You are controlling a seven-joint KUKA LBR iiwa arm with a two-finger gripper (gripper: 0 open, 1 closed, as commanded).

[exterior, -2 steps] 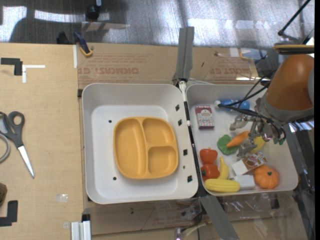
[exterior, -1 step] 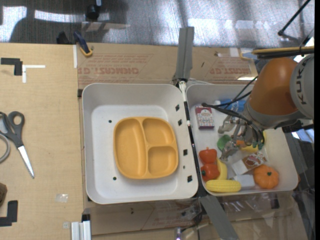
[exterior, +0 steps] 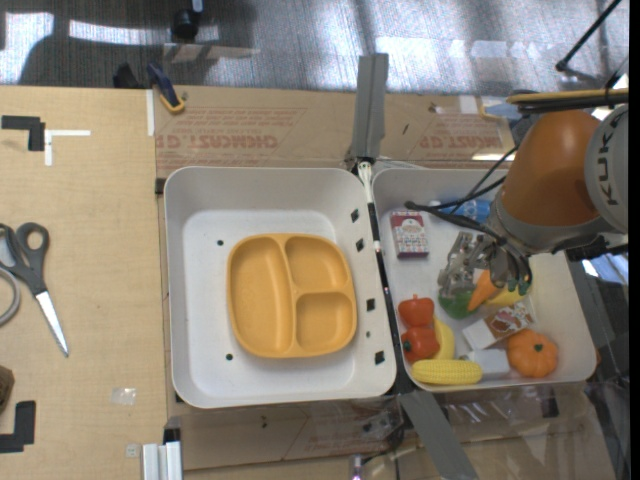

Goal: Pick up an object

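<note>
hand (exterior: pixel 478 268) over right bin (exterior: pixel 580 368) | carrot (exterior: pixel 483 290) just beneath | finger state: cannot tell

From my feed, the worktop (exterior: pixel 80 368) is pale wood, with a sheet of brown printed cardboard (exterior: pixel 260 128) laid across its far side. Scissors (exterior: pixel 35 278) lie at the left edge, and a small blue-and-yellow clamp (exterior: pixel 166 88) sits farther back. Beyond, the grey floor (exterior: pixel 300 28) catches streaks of light and shadow.
</note>
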